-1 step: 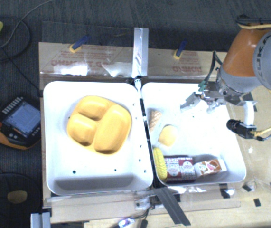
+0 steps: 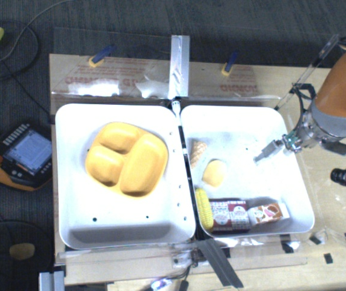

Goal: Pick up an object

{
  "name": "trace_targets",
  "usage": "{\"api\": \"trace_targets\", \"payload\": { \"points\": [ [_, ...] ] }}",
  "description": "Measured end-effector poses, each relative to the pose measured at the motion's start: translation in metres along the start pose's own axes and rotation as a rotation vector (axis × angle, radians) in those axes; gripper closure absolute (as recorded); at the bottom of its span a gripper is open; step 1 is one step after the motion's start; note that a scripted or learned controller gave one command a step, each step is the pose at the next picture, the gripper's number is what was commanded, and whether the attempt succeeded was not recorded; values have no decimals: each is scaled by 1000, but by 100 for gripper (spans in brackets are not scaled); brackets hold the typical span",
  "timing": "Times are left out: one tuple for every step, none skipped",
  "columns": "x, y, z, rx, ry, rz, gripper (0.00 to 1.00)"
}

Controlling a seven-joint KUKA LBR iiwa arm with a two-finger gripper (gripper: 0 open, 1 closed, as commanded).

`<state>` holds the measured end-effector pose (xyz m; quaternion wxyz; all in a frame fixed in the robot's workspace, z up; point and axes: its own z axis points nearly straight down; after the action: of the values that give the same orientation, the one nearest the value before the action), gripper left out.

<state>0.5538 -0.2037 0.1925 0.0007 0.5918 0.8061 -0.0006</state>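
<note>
Over the right bin (image 2: 294, 168) you have the hand (image 2: 263, 155), reaching in from the right above that bin's upper right part, with bare white floor beneath it. Whether it is wide or narrow you cannot tell at this size; nothing shows in its grip.

Count four things in that bin, all away from the hand toward the arm-less side. One pale yellow round object (image 2: 214, 173) lies nearest, a little lower than the hand. One small cone-like piece (image 2: 197, 151) sits beyond it against the dividing wall. One corn cob (image 2: 203, 210) lies along the same wall, lower down. One flat printed box (image 2: 248, 214) rests along the near wall, touching or just beside the corn cob, below the hand.

Farther off, the left bin (image 2: 76, 223) holds one large yellow moulded object (image 2: 126, 158) with three rounded lobes.

On the surface (image 2: 124, 77) beyond the two bins you see two clips (image 2: 102, 55), one blue and yellow each.
</note>
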Motion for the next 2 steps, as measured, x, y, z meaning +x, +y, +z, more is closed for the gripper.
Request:
{"api": "trace_targets", "payload": {
  "points": [
    [1, 69, 101, -1, -1, -60, 0],
    [-20, 115, 63, -3, 0, -106, 0]
  ]
}}
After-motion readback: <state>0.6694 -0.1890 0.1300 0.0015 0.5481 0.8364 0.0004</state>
